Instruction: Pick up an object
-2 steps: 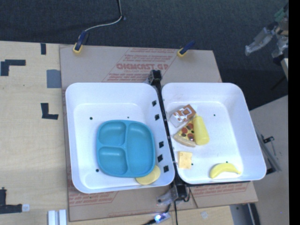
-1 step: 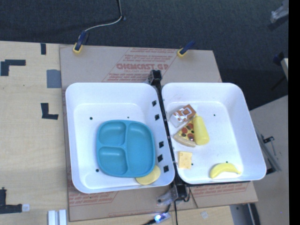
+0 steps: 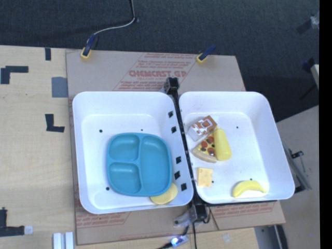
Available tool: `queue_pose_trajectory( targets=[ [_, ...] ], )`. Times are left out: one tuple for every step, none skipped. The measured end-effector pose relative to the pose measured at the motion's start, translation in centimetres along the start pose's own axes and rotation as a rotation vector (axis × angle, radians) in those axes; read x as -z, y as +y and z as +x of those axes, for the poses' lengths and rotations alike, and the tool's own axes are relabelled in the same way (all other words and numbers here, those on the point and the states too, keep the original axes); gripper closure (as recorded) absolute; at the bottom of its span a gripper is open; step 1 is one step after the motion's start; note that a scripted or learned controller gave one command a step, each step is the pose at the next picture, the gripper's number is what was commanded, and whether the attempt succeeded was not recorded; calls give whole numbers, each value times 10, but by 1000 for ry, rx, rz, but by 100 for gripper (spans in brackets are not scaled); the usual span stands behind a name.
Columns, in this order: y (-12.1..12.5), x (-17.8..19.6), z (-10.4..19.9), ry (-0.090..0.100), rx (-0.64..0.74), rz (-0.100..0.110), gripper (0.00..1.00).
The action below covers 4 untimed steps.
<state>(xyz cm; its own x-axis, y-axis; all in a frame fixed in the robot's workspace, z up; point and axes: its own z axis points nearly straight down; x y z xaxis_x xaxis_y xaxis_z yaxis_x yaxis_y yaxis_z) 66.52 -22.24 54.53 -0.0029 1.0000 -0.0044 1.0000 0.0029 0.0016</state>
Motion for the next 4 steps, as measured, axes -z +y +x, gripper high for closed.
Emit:
queue_pose_trajectory(
  targets=[
    [-54,-80,-1,7,-5,11,100],
    [-92,-128,-1,5,-5,9,100],
    [-74,-2,0,-2,0,-13,100],
    [-60,-143,80,9,5,15,100]
  ],
)
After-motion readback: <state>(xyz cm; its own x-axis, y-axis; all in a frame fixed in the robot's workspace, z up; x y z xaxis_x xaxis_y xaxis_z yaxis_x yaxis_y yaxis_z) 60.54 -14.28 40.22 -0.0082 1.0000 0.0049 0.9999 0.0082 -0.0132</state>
